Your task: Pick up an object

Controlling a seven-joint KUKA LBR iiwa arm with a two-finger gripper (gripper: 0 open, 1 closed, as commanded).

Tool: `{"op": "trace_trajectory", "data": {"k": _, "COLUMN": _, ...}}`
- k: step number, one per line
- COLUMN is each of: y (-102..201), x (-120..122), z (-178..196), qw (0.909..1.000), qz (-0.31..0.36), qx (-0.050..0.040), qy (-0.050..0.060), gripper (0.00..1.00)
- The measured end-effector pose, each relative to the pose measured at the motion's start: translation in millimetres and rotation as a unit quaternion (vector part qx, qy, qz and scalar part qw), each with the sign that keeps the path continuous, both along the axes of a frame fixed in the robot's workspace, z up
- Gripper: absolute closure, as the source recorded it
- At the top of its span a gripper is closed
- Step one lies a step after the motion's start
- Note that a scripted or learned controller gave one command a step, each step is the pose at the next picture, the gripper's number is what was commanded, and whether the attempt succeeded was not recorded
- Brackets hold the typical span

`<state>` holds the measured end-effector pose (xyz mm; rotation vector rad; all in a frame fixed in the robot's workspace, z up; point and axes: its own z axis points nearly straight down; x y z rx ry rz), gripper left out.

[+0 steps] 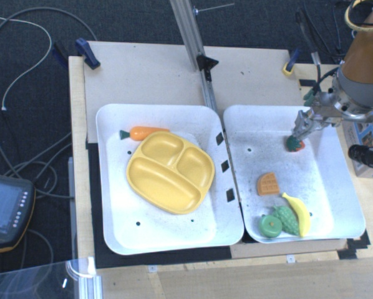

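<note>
Camera view: one carrot [146, 132], one yellow tray [170, 172], one banana [298, 212].

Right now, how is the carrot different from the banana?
The carrot is orange and lies in the left bin beside the yellow tray. The banana is yellow and curved, in the right bin beside green toys. Both are toy food.
</note>
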<state>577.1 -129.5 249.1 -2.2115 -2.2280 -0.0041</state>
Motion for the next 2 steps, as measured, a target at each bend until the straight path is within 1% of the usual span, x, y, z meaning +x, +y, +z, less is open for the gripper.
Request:
{"op": "trace_trajectory", "data": {"k": 1, "y": 54, "x": -11, "z": 8, "qw": 1.0, "qz": 0.0, "qx": 0.0002, "qy": 0.001, "gripper": 1.0}}
{"op": "trace_trajectory", "data": {"k": 2, "y": 112, "x": -16, "z": -6, "qw": 1.0, "qz": 0.0, "qx": 0.0, "qy": 0.002, "gripper": 1.0}}
